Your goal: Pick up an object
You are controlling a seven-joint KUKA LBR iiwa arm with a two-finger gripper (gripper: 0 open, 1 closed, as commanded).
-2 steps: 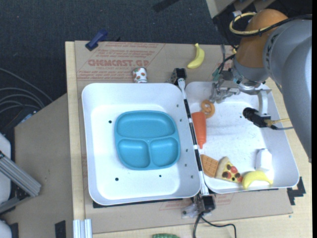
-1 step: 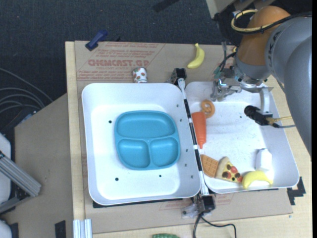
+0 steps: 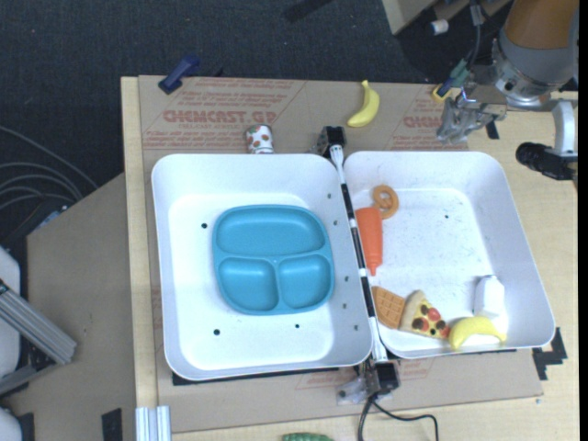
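Camera view: the gripper (image 3: 459,120) hung above the bench just beyond the far rim of the right bin (image 3: 514,219). Nothing lay between its fingers; whether they stood apart or together could not be told. Candidate objects crowded the bin's left wall and near edge: carrot (image 3: 369,237), pretzel (image 3: 384,200), waffle (image 3: 389,307), pizza slice (image 3: 424,315), banana (image 3: 475,331), white block (image 3: 490,294). The bin's middle was bare, probably giving the freest approach. The left bin (image 3: 179,246) held a blue divided plate (image 3: 272,257). A second banana (image 3: 365,107) sat on the bench outside.
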